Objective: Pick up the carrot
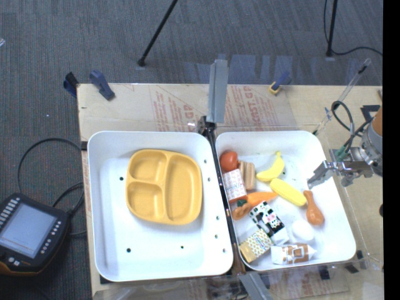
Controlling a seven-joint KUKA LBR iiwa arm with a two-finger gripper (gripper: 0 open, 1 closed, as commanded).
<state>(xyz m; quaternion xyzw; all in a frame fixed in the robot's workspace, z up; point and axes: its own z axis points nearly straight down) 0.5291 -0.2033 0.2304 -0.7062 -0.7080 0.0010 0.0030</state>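
Note:
The carrot is orange and lies flat near the middle of the right bin, its thick end pointing left towards the bin's divider. It sits between a red-labelled can and a cow-patterned carton. My gripper hangs over the right side of the same bin, right of the carrot and apart from it, above a yellow corn-like piece. Nothing shows in its grasp.
The right bin also holds a tomato, a banana, a drumstick, a white egg, a cracker box and a small bottle. A yellow divided plate lies in the left bin.

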